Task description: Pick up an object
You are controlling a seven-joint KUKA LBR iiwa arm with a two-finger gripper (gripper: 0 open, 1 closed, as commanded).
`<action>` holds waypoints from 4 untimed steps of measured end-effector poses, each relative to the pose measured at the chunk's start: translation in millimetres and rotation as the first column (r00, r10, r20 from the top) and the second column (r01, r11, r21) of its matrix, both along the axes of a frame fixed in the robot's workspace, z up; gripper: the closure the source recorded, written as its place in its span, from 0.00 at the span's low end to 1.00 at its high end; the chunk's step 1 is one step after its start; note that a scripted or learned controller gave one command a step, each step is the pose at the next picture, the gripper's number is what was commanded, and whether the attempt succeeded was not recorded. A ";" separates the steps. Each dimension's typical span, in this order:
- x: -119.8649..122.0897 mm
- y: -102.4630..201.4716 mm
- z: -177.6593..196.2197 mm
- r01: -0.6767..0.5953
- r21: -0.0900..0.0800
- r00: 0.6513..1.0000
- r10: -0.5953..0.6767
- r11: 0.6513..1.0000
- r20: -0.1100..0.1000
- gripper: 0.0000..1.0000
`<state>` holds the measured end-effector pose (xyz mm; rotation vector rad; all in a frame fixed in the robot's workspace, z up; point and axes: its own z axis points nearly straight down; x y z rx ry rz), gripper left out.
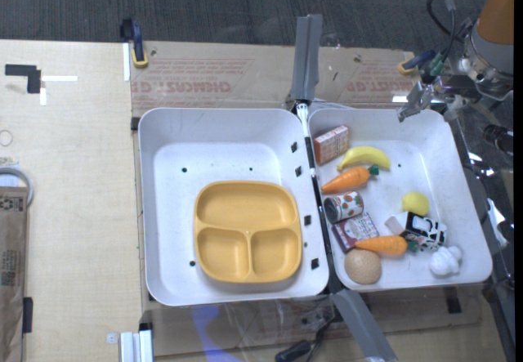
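Arm poised at the right bin's far corner

The gripper (421,97) hangs over the right bin's (467,189) far rim; its state cannot be told. A banana (364,158) lies inside.

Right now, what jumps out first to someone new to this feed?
The yellow divided plate, alone in the left bin. Next the cluster of toy food in the right bin: a banana, two carrots, a can and a small box among it. The tool hangs over that bin's far right corner.
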<state>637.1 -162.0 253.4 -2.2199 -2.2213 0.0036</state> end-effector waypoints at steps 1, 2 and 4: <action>-3.1 28.1 -136.2 0.013 0.001 1.000 -0.013 1.000 -0.001 0.00; 6.7 38.5 -160.1 0.082 0.001 0.997 -0.082 0.997 0.003 0.00; 14.5 73.3 20.3 0.011 -0.001 1.000 -0.011 1.000 0.002 1.00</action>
